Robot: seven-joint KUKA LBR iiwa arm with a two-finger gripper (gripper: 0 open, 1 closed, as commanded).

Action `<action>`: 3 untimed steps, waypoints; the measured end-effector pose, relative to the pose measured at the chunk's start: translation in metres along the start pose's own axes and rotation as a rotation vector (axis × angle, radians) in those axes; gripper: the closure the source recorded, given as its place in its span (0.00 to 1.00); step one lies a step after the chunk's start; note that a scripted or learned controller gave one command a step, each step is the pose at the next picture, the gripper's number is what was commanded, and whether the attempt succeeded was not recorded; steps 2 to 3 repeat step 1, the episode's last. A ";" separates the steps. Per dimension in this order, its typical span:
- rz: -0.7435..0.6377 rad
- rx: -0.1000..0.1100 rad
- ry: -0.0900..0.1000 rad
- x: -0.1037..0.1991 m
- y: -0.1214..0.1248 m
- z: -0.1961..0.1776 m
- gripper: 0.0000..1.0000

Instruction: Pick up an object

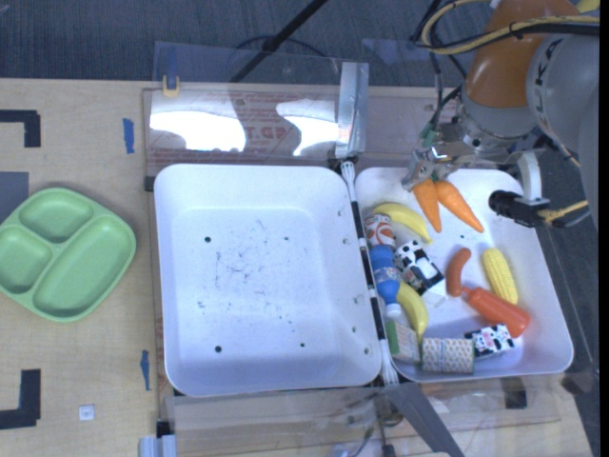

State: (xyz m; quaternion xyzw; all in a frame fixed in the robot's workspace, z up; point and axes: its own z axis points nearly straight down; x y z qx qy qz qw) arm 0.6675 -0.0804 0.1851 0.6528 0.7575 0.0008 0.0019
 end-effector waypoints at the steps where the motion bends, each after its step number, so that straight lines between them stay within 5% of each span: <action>1: 0.147 0.001 0.000 0.017 0.002 -0.057 1.00; 3: 0.147 0.001 0.000 0.017 0.002 -0.057 1.00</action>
